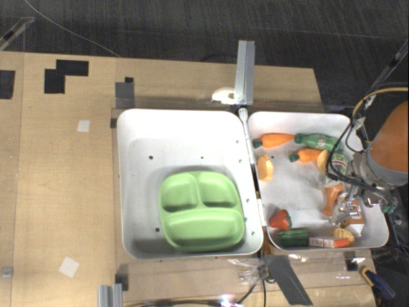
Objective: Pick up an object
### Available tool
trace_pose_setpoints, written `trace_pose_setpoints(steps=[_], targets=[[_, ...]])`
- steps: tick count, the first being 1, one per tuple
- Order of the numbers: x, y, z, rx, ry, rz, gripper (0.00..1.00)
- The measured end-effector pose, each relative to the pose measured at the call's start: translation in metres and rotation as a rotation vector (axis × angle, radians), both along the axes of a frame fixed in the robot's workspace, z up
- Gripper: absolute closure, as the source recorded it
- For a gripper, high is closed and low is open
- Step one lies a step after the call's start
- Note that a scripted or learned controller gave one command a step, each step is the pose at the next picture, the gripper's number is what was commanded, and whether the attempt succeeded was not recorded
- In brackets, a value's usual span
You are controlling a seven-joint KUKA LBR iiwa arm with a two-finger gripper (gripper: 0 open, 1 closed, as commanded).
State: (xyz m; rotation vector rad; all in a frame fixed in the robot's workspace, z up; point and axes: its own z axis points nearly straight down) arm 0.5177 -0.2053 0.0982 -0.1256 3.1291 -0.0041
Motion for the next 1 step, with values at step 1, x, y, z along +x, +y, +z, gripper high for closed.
trace_pose_setpoints(steps=[1], targets=[[-0.0171, 0.0067, -0.0074, -0.006, -0.012, 0.095, 0.00]])
